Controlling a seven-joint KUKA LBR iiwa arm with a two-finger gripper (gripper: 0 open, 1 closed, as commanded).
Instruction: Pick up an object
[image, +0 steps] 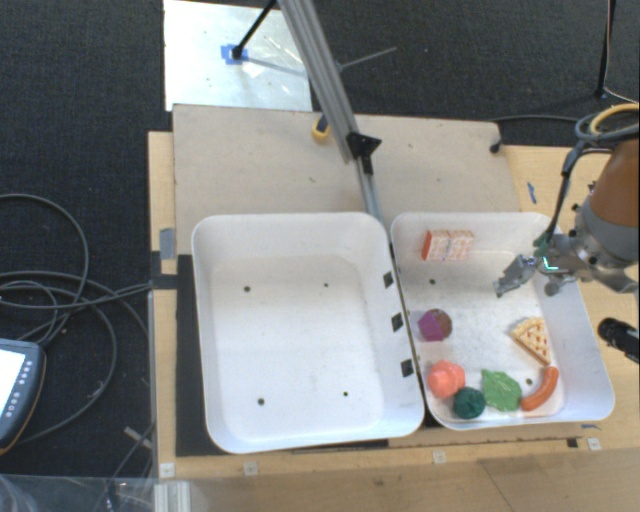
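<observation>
Gripper (522, 276) hovers over the right bin (598, 385); whether its fingers are apart, I cannot tell. Nearest, just below it, lies the waffle wedge (532, 340): likely light, stiff, best pinched across its flat sides. Farther lies the sausage (541, 389).

Single fixed camera, mounted high above the surface (440, 150), angled downward; both white bins (300, 330) occupy mid-frame.
</observation>
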